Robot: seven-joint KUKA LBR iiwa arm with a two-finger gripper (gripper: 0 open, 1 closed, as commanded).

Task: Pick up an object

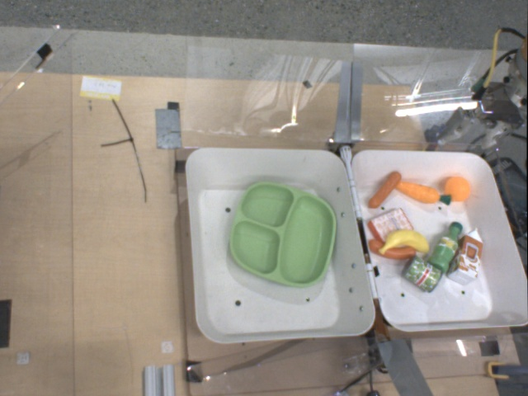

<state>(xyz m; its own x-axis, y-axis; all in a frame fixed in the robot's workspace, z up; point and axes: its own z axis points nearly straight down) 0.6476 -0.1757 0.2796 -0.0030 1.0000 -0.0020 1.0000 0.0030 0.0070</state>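
Observation:
The right white bin [487, 308] holds several toy foods. A brown sausage [384, 189], a carrot [418, 193] and an orange [458, 189] lie along its far side. A red-and-white packet [389, 223] sits near the left wall, with a yellow banana [404, 240] lying over a red piece [394, 252]. A green bottle [446, 249], a green can [422, 275] and a small carton [469, 258] cluster toward the front. Dark arm parts with cables [499, 106] sit at the upper right, beyond the bin's far rim.
The left white bin [214, 304] bears a green divided plate [283, 234] with three compartments. A metal post [348, 106] stands behind the seam between the bins. The wooden bench [82, 246] stretches out to the left, with a clear sheet behind.

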